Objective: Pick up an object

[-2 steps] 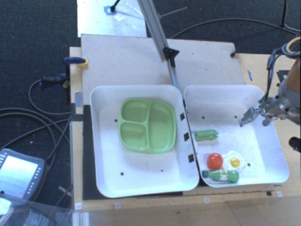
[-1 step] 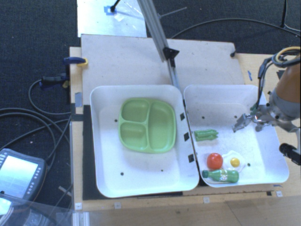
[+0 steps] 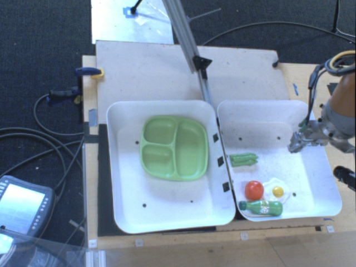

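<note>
**Gripper low at the right bin's far-right side, toys untouched**

Hanging over the right bin (image 3: 261,113), close to its right wall: the gripper (image 3: 296,144), small and dark at this slant. Open or closed, impossible to tell from here. Nothing visibly caught in it. Behind it, beyond the right bin's right rim, the grey arm (image 3: 340,121) with its orange band.

Inside the right bin, four toys, all well apart from the gripper:
- near the bin's left wall, about midway down: a green vegetable (image 3: 243,159), perhaps a pea pod, lying flat;
- toward the bin's near-left corner: a red tomato (image 3: 254,190);
- just right of the tomato, near or touching it: a fried egg (image 3: 276,191);
- along the bin's near wall, below both: a green bottle (image 3: 261,207) on its side.

Left of the right bin, wall against wall: the left bin (image 3: 119,166), holding a green divided plate (image 3: 173,147).
</note>
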### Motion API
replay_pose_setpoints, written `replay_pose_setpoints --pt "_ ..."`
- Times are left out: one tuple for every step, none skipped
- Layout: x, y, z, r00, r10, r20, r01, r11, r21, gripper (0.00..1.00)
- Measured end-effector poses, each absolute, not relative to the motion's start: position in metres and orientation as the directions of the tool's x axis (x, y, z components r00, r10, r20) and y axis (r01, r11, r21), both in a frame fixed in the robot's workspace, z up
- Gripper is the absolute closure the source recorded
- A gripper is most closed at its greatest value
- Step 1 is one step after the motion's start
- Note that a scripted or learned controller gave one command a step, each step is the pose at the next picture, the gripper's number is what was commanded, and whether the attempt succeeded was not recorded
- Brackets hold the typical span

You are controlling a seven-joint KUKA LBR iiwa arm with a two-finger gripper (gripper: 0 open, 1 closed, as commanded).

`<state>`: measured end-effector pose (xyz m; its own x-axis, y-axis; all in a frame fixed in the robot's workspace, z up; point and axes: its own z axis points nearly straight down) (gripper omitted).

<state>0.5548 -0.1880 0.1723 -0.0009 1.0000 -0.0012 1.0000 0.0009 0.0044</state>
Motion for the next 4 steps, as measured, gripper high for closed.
replay_pose_setpoints --pt "0.557 -0.188 0.227 -0.006 1.0 -0.002 1.0 0.006 0.008 1.0" --pt "0.558 -0.189 0.263 -0.007 1.0 -0.002 1.0 0.007 0.006 1.0" --pt "0.562 -0.145 0.257 -0.011 1.0 0.001 1.0 0.011 0.002 1.0" --pt "0.561 -0.091 0.244 -0.011 1.0 0.002 1.0 0.011 0.001 1.0"
